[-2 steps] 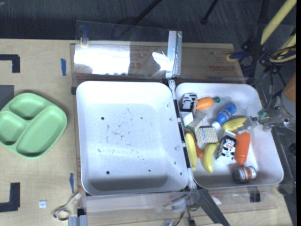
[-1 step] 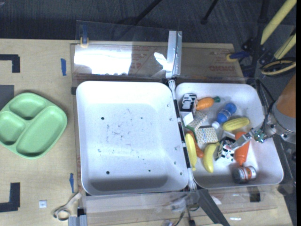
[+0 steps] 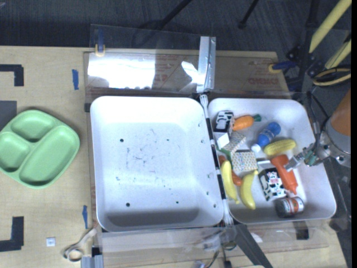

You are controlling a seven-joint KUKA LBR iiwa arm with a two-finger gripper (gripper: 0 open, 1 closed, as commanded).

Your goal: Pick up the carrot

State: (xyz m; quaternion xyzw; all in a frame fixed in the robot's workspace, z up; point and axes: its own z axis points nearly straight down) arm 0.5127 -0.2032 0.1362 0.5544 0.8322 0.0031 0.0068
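From above, we see the carrot (image 3: 246, 121) lying at the far side of the right bin (image 3: 321, 202), green top pointing right, beside a blue bottle (image 3: 268, 134) and just far of a yellow lemon-like piece (image 3: 280, 146). The pincer (image 3: 308, 156) hangs at the bin's right edge, near a long orange piece (image 3: 285, 175); whether it is wide or narrow we cannot tell. Toys crowd this bin, likely as picking stock. The left bin (image 3: 150, 155) sits alongside; a green plate (image 3: 37, 148) rests on the surface, far left.
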